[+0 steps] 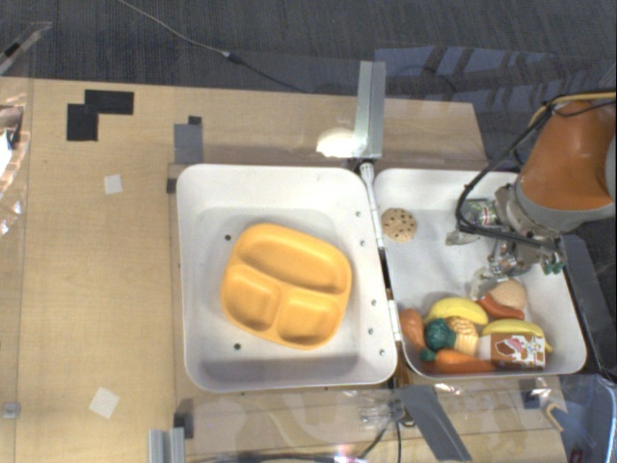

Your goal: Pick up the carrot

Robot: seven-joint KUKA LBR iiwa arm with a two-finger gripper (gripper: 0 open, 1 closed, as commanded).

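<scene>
The carrot [466, 362] is an orange, elongated toy lying along the front wall of the right bin [434, 196], below a green piece [440, 336] and among other toy foods. My gripper [505, 262] hangs under the orange-banded wrist at the right side of this bin. It points down just above a tan and red-brown food piece [505, 299]. The carrot lies to the front-left of the gripper, apart from it, with nothing touching it from above.
A yellow divided plate [286, 284] sits in the left bin [207, 201]. The right bin also holds a cookie [398, 224], a yellow fruit [456, 310], a corn piece [466, 335], a small carton [516, 346] and an orange-brown sausage shape [413, 328].
</scene>
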